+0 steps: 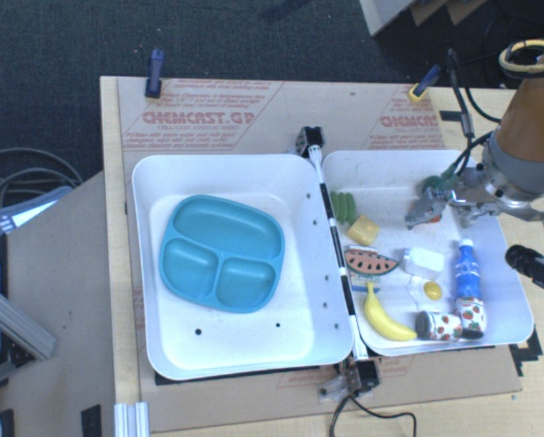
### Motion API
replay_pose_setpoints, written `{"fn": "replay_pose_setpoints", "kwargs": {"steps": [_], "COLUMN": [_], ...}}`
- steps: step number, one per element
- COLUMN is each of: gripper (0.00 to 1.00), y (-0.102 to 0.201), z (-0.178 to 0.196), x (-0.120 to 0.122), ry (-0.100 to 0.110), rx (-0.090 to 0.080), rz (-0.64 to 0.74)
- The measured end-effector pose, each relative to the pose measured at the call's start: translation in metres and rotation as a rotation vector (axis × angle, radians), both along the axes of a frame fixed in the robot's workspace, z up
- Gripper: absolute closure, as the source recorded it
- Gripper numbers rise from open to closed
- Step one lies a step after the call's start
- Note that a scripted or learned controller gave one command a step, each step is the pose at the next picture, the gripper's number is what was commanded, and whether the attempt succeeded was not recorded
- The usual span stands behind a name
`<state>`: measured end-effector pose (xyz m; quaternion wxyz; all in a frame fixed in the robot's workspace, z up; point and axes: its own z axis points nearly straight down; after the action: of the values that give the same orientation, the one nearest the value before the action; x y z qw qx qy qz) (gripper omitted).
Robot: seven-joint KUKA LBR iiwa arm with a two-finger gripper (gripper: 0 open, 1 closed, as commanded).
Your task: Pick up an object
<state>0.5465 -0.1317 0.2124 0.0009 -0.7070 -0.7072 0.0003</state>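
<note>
Objects for picking all lie in the right bin (518,321), crowded toward its near and left parts. A green piece (344,208) and a yellow block (363,230) sit close to the divider; a watermelon slice (370,263) lies below them, with a banana (382,315) nearer the front edge. A small white block (424,261) and a little yellow piece (432,290) lie in the middle, a blue bottle (467,270) stands just to their right, and a spotted red-and-white item (452,325) rests along the front wall. The left bin (153,189) carries a blue divided plate (222,253).

The gripper (426,209) hangs over the upper part of the right bin, above bare white floor; its fingers appear slightly parted, with nothing between them. No object sits directly under it.

The main risk is a closure on nothing: a straight descent from this spot likely meets only the floor of the bin. A second risk comes from the crowding. The white block, the little yellow piece and the bottle lie so near one another that a finger aimed at one could strike its neighbour, tip the bottle over or push the target aside. The rounded banana and bottle may also roll or slip out of a narrow two-finger pinch.
</note>
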Motion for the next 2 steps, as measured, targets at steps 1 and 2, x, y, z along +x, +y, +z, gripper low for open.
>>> {"fn": "replay_pose_setpoints", "kwargs": {"steps": [1, 2], "gripper": [0.0, 0.0], "y": [-0.035, -0.055], "z": [-0.07, -0.115], "x": [-0.036, -0.057], "ry": [0.0, -0.005], "rx": [-0.001, 0.014], "rz": [-0.001, 0.011]}}
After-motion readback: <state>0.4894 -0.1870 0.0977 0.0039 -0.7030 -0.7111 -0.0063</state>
